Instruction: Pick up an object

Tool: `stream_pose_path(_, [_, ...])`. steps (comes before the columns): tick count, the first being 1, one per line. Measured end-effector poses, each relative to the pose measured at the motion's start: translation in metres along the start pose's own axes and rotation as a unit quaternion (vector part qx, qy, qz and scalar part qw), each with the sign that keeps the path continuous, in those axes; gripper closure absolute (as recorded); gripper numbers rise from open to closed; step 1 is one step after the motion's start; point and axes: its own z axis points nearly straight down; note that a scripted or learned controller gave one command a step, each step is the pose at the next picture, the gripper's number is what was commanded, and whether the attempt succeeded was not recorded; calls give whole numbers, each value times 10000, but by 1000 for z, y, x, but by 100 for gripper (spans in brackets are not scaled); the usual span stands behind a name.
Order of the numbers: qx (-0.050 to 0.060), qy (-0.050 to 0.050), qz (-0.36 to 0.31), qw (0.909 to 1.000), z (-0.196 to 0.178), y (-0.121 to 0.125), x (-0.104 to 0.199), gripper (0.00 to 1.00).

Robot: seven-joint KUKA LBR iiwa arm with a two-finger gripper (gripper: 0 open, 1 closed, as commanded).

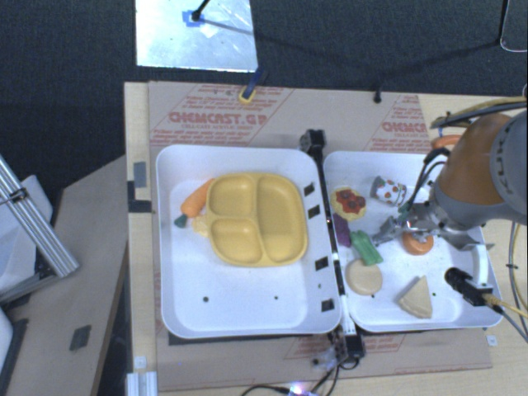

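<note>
The gripper [394, 228] is hovering in the right bin [470, 313] with its fingers spread apart and holding nothing, just beside the orange disc [418, 244] and green block [365, 247].

My arm [495, 176]: grey rounded housing, 1 orange band above the wrist. Black cables run along the wrist. Gripper [396, 225] is metallic grey, 2 fingers.
</note>
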Motion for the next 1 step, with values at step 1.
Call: stream_pose_path(1, [-61,-45,3,10000,-13,3,-3,100])
